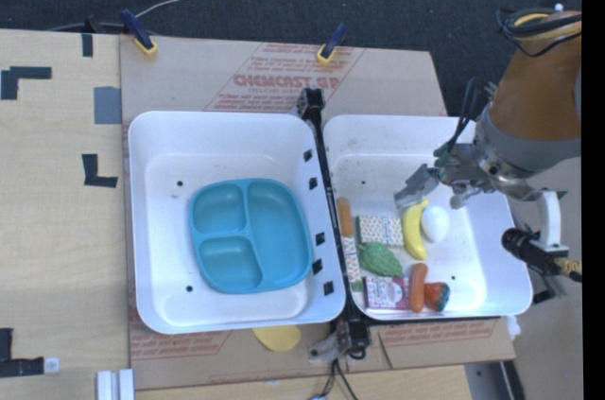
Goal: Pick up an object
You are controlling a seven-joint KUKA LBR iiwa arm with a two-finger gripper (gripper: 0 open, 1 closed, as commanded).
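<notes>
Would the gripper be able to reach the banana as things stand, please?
Probably yes: the gripper hangs just above the banana in the right bin, nothing lies over the banana, though the egg touches its side.

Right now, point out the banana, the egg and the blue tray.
banana (414, 232): camera view, middle of its yellow body, right bin.
egg (435, 223): camera view, centre of the white shell, beside the banana.
blue tray (276, 228): camera view, floor of its long right compartment, left bin.

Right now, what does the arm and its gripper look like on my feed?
The arm is bulky and rounded, with an orange-brown band above a grey wrist section. Dark cables loop over its top. The gripper is grey metal with two slim fingers.
</notes>
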